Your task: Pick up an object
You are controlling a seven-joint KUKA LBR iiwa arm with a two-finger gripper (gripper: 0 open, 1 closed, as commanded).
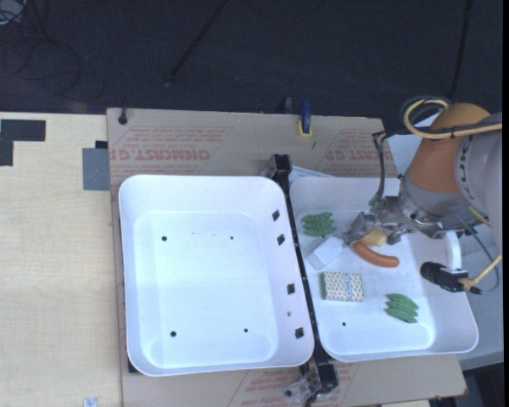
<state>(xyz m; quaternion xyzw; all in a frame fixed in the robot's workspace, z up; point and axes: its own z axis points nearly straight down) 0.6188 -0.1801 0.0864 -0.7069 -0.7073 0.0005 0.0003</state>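
Right white bin holds an orange sausage lying flat, green leafy pieces at top and bottom-right, and a patterned square packet.

On the brown cardboard sheet lying under my two bins, red print runs along the far strip. It stands upside down from this camera, and the letters are too blurred for me to read with any certainty. A second stretch of the same red print sits further right on that sheet, and another shows at the near edge, equally unreadable. I can make out no other text, number or label.
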